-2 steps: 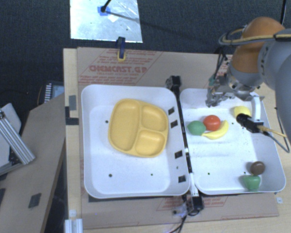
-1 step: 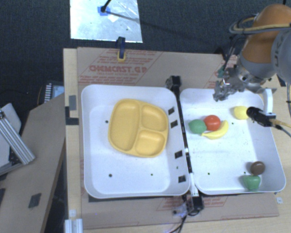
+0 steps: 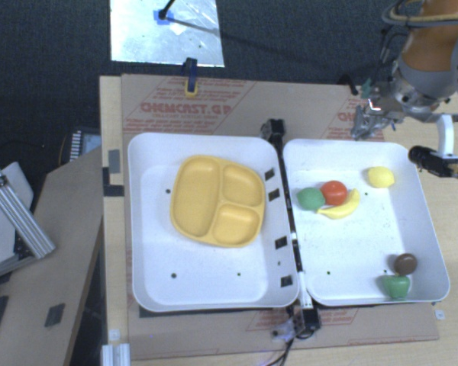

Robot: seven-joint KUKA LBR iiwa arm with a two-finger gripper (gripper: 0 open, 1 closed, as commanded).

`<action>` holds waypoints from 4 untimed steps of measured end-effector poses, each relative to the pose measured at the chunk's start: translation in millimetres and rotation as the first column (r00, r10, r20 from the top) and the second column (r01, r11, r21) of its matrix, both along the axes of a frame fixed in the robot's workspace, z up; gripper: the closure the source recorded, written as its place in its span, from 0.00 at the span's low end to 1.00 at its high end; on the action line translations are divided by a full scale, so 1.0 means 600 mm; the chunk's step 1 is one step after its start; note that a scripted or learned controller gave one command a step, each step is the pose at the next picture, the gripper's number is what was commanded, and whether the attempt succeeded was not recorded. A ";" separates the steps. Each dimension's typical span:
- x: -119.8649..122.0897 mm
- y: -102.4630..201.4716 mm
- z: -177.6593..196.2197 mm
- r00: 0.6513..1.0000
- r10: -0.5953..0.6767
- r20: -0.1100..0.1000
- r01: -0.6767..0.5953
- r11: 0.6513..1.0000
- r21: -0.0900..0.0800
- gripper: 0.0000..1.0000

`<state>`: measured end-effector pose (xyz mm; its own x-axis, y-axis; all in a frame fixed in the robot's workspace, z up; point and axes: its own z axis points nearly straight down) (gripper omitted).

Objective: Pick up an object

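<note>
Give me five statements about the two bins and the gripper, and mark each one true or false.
1. The yellow divided plate lies in the left bin. True.
2. The banana sits on that plate. False: it lies in the right bin, touching the red fruit.
3. The gripper is above the right bin's far edge. True.
4. The lemon is between the gripper's fingers. False: it rests on the bin floor.
5. The brown piece is near the right bin's near right corner. True.
</note>
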<state>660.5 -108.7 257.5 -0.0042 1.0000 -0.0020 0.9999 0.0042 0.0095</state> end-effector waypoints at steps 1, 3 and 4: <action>-0.008 0.092 0.005 1.000 0.006 -0.007 -0.006 1.000 0.004 1.00; -0.059 0.274 -0.013 1.000 0.006 -0.009 -0.006 1.000 0.005 1.00; -0.072 0.350 -0.021 1.000 0.005 -0.009 -0.005 1.000 0.004 1.00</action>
